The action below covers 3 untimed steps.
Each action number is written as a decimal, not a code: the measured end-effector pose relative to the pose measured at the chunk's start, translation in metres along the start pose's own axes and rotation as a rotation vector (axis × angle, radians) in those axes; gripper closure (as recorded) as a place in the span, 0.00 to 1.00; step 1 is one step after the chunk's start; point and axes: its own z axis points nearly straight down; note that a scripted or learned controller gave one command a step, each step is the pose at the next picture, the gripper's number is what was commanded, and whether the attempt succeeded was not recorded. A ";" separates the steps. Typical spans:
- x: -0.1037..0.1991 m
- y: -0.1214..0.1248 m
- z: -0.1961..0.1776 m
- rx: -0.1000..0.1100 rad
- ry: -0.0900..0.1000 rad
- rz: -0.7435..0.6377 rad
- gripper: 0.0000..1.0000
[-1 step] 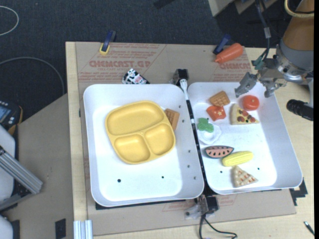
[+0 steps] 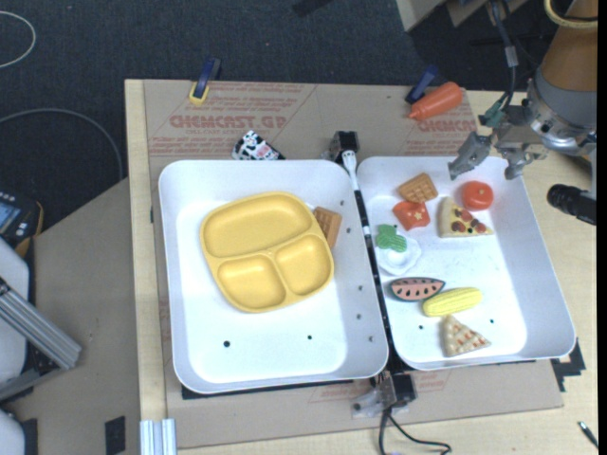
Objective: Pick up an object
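My tool (image 2: 493,157) hangs open and empty over the right bin's (image 2: 541,254) far edge, fingers spread to drop around the tomato (image 2: 477,194) nearby.

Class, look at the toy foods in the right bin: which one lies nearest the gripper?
The round red toy tomato, at the bin's far side just below the gripper. The pizza slice and waffle square lie farther off.
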 end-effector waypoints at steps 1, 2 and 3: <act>0.002 0.000 0.064 0.006 0.001 0.000 0.00; 0.013 -0.002 0.114 0.006 0.002 -0.001 0.00; 0.014 0.002 0.154 -0.006 0.004 -0.002 0.00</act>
